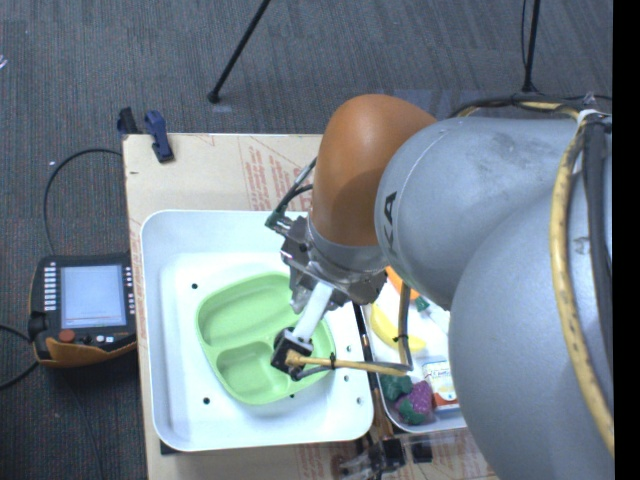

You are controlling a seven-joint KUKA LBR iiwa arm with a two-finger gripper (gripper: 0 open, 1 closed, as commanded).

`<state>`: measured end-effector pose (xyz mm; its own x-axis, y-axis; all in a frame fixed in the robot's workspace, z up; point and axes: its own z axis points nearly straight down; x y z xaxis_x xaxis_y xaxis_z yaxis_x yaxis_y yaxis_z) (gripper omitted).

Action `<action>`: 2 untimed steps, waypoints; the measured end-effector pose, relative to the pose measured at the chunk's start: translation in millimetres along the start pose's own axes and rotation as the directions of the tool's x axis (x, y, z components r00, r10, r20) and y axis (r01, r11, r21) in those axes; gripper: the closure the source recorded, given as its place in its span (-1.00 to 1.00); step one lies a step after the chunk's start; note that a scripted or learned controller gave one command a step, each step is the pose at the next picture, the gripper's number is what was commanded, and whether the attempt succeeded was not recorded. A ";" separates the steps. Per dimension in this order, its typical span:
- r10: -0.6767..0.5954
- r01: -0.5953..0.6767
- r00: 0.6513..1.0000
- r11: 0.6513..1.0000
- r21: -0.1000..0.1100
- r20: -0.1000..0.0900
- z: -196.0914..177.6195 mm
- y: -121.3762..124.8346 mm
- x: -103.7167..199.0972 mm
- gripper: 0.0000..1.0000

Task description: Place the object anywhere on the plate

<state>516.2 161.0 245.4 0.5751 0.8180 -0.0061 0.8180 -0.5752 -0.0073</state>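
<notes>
Green plate point(235, 313), a divided dish, sits in the left bin point(165, 268) with the gripper point(325, 283) poised over its upper right rim. Whether the gripper grasps anything cannot be told, as the arm point(480, 228) hides its underside. Just right of the gripper, a yellow piece point(393, 328), a purple piece point(420, 400) and a green piece point(394, 388) lie off the plate in the right bin point(388, 420), partly covered by the arm.

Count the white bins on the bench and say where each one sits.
2. The left bin holds the green plate. The right bin sits beside it, largely hidden under the arm.
</notes>
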 end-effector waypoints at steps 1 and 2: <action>-0.158 0.158 0.988 0.988 0.001 0.001 -15.8 -18.3 -47.0 1.00; 0.142 -0.142 0.990 0.990 -0.001 0.000 -45.7 -59.3 11.0 1.00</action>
<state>474.5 204.1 291.4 0.6854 0.7282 -0.0068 0.7281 -0.6854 -0.0050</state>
